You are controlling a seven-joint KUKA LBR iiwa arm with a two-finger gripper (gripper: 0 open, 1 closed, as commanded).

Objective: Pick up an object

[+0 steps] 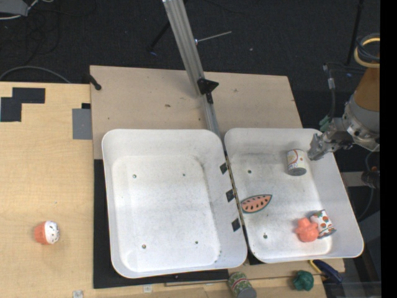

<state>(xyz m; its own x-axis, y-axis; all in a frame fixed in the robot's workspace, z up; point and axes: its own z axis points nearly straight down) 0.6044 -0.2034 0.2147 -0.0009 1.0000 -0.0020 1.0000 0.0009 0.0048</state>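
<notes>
The tool (319, 144) is positioned at the right bin's (347, 191) far edge, just beside the small cup (296, 162), probably the intended object. Its opening cannot be told; nothing is seen held.

The right bin (347, 228) holds four things. A small white cup (296, 162) with red markings lies tipped near the far right corner. A watermelon slice (256, 203) lies flat near the divider. An orange lump (306, 230) touches a small patterned carton (324, 223) near the front right.
</notes>
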